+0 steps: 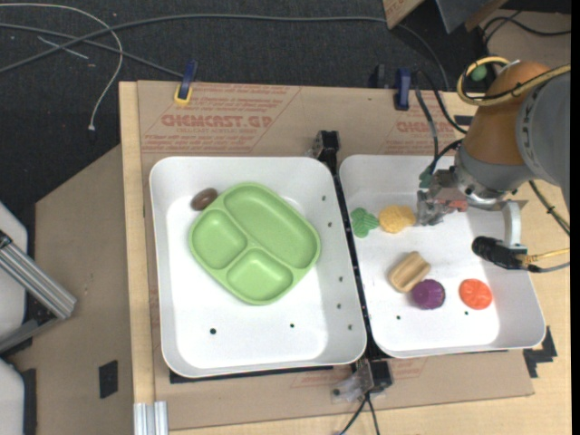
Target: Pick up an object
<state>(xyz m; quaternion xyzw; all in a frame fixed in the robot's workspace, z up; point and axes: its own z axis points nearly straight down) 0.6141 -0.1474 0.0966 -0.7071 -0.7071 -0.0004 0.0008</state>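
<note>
A: Pincer (430, 208) low in the right bin (517, 329), hanging at the back half, just right of the yellow lumpy toy (396, 218). Arm coming in from the right, orange band above the wrist.

B: Is it on anything?

A: I see nothing between the fingers. As for whether they stand apart or together, I cannot tell; the wrist housing covers them from up here.

B: So which piece is the target?

A: My guess is the yellow toy, since it is the nearest. Just left of it sits a small green piece (363, 222), close enough that the two nearly touch. In front of the yellow toy lies a tan bread-like block (409, 271), then a purple ball (428, 294) touching that block's front end, and an orange round piece (475, 294) off to the purple ball's right.

B: What makes this go well?

A: Centering. The pincer looks offset to the right of the yellow toy, so I'd slide left until the toy sits squarely between the fingers, then go straight down. Closing from the side risks shoving it into the green piece, or against the bin's left wall.

B: And the other bin?

A: Left of the yellow toy, across the divider: a green divided plate (255, 241), with a small brown piece (204, 198) at its back-left corner. No concern for this grab.
</note>
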